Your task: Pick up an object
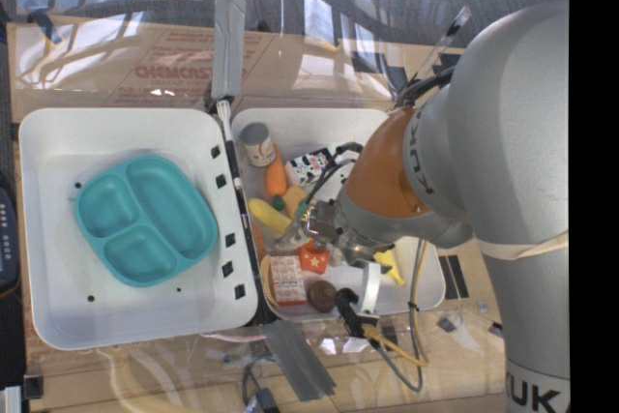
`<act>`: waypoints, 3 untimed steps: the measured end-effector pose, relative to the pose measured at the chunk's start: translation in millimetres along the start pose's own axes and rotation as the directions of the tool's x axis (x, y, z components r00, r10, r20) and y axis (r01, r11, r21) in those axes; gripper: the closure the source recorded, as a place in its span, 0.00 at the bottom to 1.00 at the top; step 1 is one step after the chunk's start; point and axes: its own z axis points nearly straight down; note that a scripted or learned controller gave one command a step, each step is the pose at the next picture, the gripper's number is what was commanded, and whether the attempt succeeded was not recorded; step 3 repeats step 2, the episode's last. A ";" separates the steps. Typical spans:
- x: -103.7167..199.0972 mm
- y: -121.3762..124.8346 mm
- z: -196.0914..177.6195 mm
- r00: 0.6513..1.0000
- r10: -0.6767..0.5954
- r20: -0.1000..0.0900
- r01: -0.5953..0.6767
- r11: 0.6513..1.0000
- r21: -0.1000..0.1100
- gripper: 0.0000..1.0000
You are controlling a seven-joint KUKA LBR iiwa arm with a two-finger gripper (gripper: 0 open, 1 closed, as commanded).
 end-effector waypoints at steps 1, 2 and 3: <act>-0.9 0.3 -9.3 1.000 0.000 0.001 0.000 1.000 0.001 1.00; 107.0 27.3 -103.2 0.997 -0.073 -0.003 0.073 0.997 -0.006 1.00; 107.0 27.3 -103.2 0.997 -0.073 -0.003 0.073 0.997 -0.006 1.00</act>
